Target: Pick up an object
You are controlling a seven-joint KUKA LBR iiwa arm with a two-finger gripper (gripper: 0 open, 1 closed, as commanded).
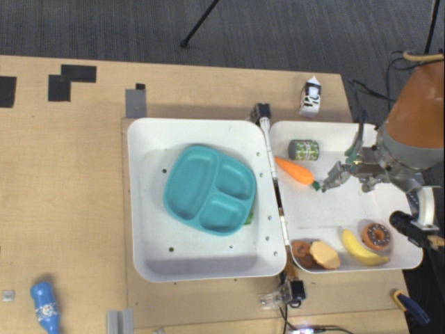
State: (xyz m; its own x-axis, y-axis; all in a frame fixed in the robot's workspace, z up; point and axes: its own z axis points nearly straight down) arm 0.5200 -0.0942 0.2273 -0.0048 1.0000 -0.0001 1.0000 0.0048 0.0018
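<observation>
This looks like a robotics lab. A plywood bench (62,186) stands on grey carpet (139,12) and has black tape marks (69,81) on it. Two white bins (208,270) are clamped side by side and hold toy food. Cables (368,92) run beside the arm (417,117).

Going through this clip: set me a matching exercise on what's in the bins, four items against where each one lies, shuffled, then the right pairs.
Items:
1. teal divided plate
2. carrot
3. banana
4. green can

Places:
A. right bin, near its front edge, beside the donut
B. right bin, at the back, lying on its side
C. middle of the left bin
D. right bin, just in front of the can, near the divider between the bins

Pairs: 1-C, 2-D, 3-A, 4-B
</observation>
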